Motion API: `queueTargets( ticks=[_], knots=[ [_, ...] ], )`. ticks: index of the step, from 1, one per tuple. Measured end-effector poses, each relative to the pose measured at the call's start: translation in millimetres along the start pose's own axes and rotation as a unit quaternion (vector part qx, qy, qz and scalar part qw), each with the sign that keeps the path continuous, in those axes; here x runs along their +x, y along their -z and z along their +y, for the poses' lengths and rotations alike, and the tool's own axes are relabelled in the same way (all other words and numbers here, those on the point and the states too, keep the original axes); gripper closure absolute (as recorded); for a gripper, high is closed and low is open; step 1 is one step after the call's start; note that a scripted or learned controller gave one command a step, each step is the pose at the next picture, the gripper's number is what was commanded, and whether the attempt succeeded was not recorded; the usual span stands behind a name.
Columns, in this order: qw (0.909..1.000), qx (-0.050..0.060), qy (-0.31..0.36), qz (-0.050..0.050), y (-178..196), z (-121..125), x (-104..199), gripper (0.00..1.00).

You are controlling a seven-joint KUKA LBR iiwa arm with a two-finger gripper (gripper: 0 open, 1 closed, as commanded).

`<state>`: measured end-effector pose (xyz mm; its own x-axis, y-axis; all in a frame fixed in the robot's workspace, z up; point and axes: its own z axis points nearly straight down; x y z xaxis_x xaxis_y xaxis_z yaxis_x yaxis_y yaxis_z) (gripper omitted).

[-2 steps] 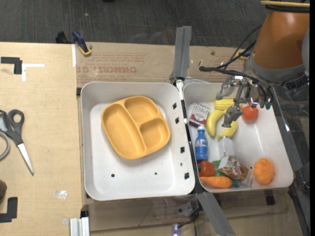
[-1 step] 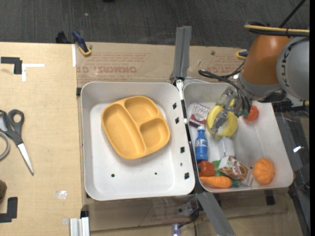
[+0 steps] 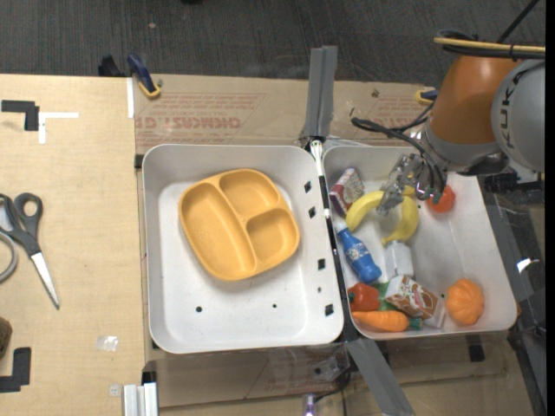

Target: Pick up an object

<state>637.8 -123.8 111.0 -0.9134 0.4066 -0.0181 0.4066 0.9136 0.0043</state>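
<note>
The grey arm with its orange band (image 3: pixel 464 94) reaches in from the right and hangs its tool (image 3: pixel 408 183) over the upper part of the right white plastic bin (image 3: pixel 499 258). The tool sits directly above the bend of a curved yellow plastic banana (image 3: pixel 386 211), close to or touching it; whether the metal fingers are spread or closed around the fruit cannot be told from this slanted view.

The banana lies flat in the upper middle of the right bin. Its arch is uppermost, under the tool. One arm runs down and to the left, ending near the bin's left wall; the other drops almost straight down toward the bin's middle. Its long axis therefore runs roughly left to lower right, curving.

Just right of the tool lies a small red-orange round fruit (image 3: pixel 442 199). Left of the banana, a small pink and white packet (image 3: pixel 349 183) rests against the wall. Below it a blue plastic bottle (image 3: pixel 358 256) lies slanting from upper left to lower right. At the bin's lower edge are an orange plastic carrot (image 3: pixel 380 321), a brown and white snack packet (image 3: pixel 414 300) and a small orange toy pumpkin (image 3: pixel 465 301).

The left white bin (image 3: pixel 165 319) holds a yellow divided plastic plate (image 3: pixel 238 224). On the wooden surface (image 3: pixel 69 172) to the left lie grey-handled scissors (image 3: pixel 33 241).
</note>
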Motion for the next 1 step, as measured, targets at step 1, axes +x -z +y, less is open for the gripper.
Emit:
queueTargets(
  ticks=[1],
  knots=[
    [0.9878, 0.006, -0.156, 0.005, -17.0, 4.7, 47.7, 1.00]
  ],
)
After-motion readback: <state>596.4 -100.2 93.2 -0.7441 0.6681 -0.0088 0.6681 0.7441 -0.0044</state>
